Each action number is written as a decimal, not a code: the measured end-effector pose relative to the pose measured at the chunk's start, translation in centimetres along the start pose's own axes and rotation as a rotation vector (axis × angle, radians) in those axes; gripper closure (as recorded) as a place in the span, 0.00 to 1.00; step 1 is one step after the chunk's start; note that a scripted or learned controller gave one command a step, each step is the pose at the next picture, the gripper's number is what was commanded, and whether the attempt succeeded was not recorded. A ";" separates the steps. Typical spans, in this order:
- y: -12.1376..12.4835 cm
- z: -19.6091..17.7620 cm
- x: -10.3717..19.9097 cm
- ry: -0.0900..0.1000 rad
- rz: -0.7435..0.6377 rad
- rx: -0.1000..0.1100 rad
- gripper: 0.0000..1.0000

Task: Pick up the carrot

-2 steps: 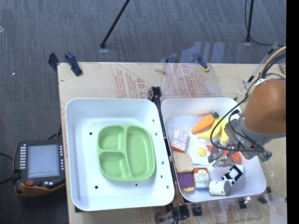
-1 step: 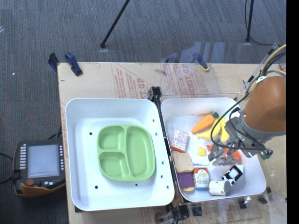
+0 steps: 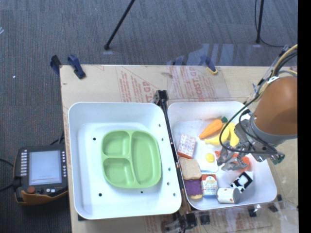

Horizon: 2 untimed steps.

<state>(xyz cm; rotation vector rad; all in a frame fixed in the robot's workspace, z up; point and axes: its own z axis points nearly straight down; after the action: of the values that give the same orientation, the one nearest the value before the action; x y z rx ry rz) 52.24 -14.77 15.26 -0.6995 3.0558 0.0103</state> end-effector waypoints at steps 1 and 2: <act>1.6 -3.2 -2.2 0.004 0.601 0.006 1.00; 2.9 6.2 -7.3 0.000 0.605 0.007 1.00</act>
<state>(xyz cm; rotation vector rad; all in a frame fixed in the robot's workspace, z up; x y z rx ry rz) 57.59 -8.93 9.12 0.2429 3.1263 0.0019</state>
